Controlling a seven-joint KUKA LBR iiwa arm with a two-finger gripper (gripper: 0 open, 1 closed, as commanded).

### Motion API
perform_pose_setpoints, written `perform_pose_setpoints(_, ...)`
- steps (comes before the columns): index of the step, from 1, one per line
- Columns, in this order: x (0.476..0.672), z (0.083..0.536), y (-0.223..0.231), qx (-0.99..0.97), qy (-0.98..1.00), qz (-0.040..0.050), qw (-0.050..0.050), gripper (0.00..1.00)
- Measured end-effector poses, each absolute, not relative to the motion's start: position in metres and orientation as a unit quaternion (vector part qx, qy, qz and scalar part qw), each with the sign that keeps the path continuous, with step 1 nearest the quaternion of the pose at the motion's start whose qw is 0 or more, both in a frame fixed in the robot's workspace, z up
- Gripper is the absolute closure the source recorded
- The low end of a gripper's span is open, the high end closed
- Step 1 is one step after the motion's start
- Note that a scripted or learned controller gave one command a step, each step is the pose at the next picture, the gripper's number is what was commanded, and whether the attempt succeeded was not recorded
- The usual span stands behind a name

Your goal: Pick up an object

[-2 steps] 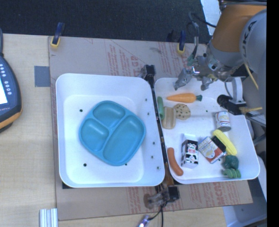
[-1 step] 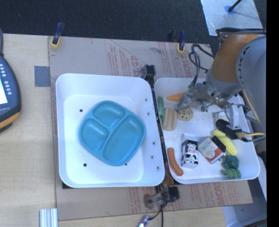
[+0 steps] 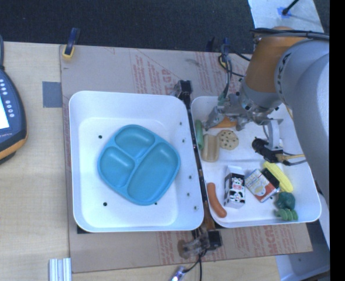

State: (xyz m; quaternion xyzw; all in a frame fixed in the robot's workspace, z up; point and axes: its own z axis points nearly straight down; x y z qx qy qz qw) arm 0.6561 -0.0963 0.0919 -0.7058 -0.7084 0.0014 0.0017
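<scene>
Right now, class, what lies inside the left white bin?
Inside the left white bin lies one blue divided plate, its three compartments bare. Whatever lies beneath the plate is covered.

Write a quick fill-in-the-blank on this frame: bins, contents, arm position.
1. The blue divided plate lies in the ____ bin.
2. The cookie lies in the ____ bin, near the gripper.
3. The small carton has a ____ printed on it.
4. The sausage lies near the right bin's ____ edge.

Missing words: left; right; cow; left
</scene>
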Motion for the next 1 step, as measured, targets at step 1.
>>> perform_pose_setpoints(1,0.5862,0.0916,-0.1025,-0.705,-0.709,0.0020,0.001,0.00)
